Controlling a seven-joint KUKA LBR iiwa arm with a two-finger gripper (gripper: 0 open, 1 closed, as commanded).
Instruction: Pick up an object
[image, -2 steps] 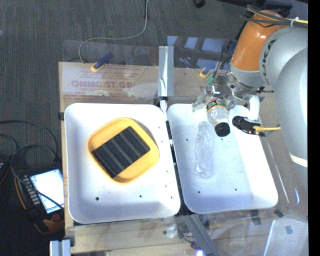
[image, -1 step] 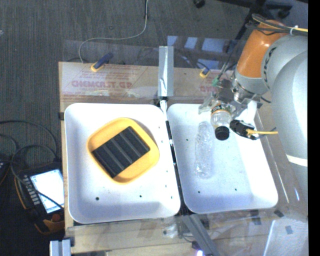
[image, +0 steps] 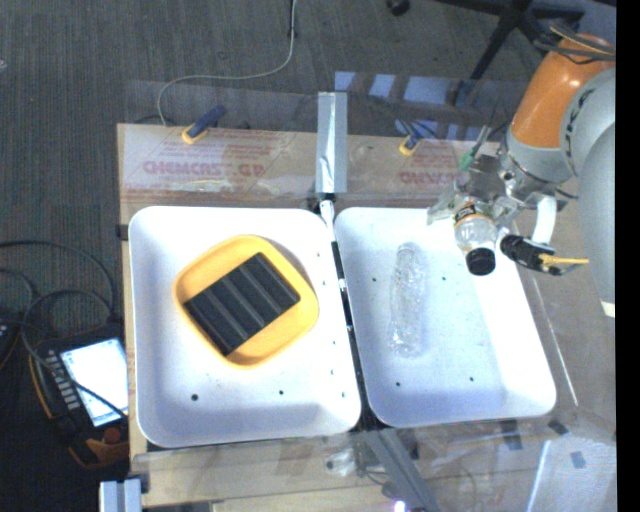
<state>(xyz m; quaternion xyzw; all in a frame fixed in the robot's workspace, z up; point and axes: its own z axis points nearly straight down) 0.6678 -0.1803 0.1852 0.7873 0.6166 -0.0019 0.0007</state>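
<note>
A clear plastic bottle (image: 407, 298) lies lengthwise in the middle of the right bin (image: 500, 380). In the left bin (image: 160, 400) rests a yellow rounded block with a black ridged top (image: 246, 299). My gripper (image: 465, 218) hangs over the far right part of the right bin, up and to the right of the bottle and apart from it. Nothing shows in its grasp.
The grey arm with its orange band (image: 548, 105) comes in from the upper right. A metal strip (image: 329, 150) stands behind the seam between the bins. Two clamps (image: 203, 124) sit on the wooden board at the back. A tablet (image: 92, 378) lies on the floor at left.
</note>
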